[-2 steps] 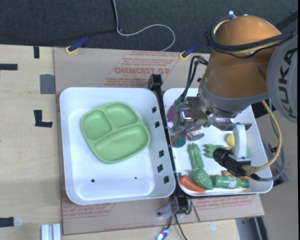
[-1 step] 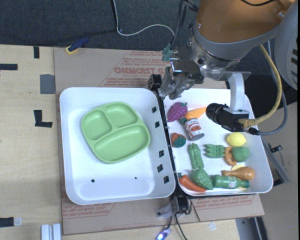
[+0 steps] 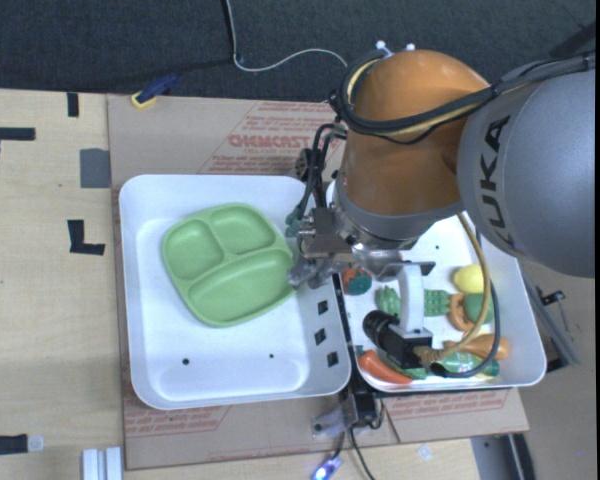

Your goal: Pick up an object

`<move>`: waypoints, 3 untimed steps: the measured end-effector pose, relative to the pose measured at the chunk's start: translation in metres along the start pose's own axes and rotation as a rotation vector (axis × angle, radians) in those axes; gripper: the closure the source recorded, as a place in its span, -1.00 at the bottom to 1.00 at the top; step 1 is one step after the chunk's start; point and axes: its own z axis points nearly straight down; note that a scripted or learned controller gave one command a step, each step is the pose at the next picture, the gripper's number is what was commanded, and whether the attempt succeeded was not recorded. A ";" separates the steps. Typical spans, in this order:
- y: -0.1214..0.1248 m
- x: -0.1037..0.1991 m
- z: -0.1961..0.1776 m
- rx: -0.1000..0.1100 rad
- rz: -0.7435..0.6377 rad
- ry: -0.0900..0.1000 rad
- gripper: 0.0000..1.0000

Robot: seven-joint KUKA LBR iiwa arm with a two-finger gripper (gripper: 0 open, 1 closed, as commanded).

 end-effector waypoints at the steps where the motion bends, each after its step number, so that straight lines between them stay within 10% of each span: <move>1: 0.002 0.037 -0.115 -0.029 -0.004 0.008 1.00; 2: 0.001 0.115 0.097 0.000 -0.004 -0.002 1.00; 3: 0.001 0.123 -0.181 -0.034 -0.003 0.012 1.00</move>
